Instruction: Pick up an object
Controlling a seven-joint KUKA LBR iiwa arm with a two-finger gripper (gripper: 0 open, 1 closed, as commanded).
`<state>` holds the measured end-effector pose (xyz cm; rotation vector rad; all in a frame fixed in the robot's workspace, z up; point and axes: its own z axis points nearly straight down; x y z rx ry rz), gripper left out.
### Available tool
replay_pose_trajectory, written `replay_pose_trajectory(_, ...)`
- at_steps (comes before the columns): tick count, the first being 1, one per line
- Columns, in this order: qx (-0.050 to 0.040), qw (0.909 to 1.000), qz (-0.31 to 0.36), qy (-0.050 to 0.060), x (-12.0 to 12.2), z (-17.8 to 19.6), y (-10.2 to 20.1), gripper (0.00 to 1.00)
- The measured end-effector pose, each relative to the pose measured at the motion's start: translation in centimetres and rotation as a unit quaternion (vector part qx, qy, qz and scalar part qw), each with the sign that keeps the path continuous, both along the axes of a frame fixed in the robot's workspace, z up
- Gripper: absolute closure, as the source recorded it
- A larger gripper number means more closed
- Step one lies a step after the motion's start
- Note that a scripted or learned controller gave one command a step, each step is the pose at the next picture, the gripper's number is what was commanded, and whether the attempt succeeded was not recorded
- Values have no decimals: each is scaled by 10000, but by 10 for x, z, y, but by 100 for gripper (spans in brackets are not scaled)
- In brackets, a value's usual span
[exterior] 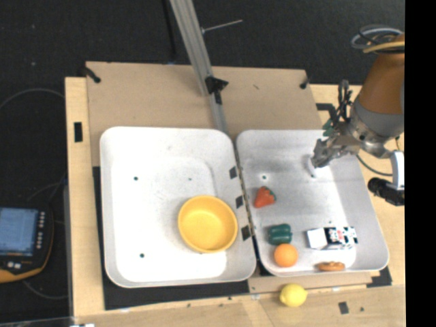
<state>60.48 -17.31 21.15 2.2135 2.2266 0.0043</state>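
1. Presently the gripper (323, 153) is poised over the upper part of the right bin (293, 148), above bare white floor. It is carried by the arm (381, 90), which reaches in from the right edge.
2. The things that could be picked up are gathered at the near end of the same bin, well apart from the gripper: a red piece (264, 197), a green piece (278, 234), an orange ball (286, 255), a white printed box (331, 238) and a flat brown item (332, 266) against the near rim.
3. No particular one is named by the task, so any of them can be taken as the target. The red piece lies nearest the gripper and stands free of its neighbours, so it is judged the easiest reach.
4. A yellow bowl (208, 223) is set in the left bin (112, 182), and a lemon (293, 295) rests on the bench (78, 114) just outside the right bin's near rim; it is judged to have ended up outside the working area.
5. Whether the gripper is open or closed cannot be told: its tip is small, dark and mixed with cabling at this slant.
6. Its height above the bin floor cannot be judged from a single overhead view.
7. The arm is cut off at the right, so its upper links are unseen.
8. The red, green and brown items are too small to be identified with confidence.
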Motion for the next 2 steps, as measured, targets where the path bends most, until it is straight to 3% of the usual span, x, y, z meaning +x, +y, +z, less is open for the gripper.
replay_pose_trajectory(2,6,10000,11,-3,2,24,93,100)
